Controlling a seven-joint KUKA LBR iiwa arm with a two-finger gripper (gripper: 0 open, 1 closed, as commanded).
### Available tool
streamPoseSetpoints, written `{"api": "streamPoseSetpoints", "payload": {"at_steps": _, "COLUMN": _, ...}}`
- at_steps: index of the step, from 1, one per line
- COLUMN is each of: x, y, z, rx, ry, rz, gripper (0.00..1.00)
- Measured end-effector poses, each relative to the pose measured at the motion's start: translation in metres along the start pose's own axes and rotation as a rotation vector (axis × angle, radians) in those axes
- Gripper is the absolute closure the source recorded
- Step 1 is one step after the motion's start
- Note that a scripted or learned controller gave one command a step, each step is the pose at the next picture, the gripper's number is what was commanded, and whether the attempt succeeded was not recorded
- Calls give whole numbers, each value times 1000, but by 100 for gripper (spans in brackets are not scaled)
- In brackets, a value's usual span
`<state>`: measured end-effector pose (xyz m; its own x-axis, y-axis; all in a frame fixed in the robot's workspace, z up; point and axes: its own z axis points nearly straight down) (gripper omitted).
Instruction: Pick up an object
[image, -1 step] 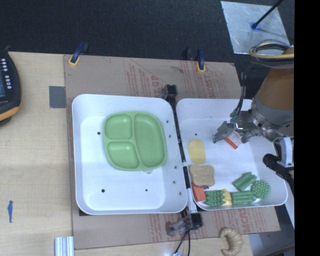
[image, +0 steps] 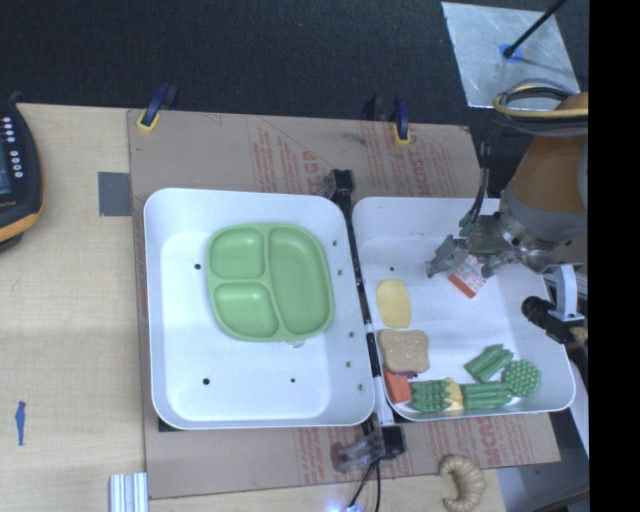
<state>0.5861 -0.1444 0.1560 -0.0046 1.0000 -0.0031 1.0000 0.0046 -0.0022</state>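
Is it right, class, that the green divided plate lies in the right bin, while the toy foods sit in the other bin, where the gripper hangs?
Not quite. The camera view shows the green divided plate in the left bin, not the right. The rest holds: the toy foods, such as the yellow piece and the slice of bread, sit in the right bin, where the gripper hangs.

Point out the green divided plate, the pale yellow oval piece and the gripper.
green divided plate (image: 270, 281): camera view, on its middle where the dividers meet.
pale yellow oval piece (image: 393, 302): camera view, on its centre.
gripper (image: 458, 256): camera view, midway between its fingertips.
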Motion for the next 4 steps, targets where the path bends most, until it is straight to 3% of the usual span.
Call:
{"api": "streamPoseSetpoints", "payload": {"at_steps": 1, "x": -57, "y": 7, "z": 68, "rx": 7, "ry": 1, "rz": 3, "gripper": 0}}
{"api": "streamPoseSetpoints", "payload": {"at_steps": 2, "x": -68, "y": -38, "z": 21, "rx": 2, "ry": 4, "rz": 4, "gripper": 0}}
{"api": "streamPoseSetpoints", "payload": {"at_steps": 3, "x": -49, "y": 16, "z": 66, "rx": 0, "ry": 3, "rz": -5, "gripper": 0}}
{"api": "streamPoseSetpoints", "payload": {"at_steps": 4, "x": -52, "y": 14, "z": 53, "rx": 1, "ry": 2, "rz": -3, "gripper": 100}}
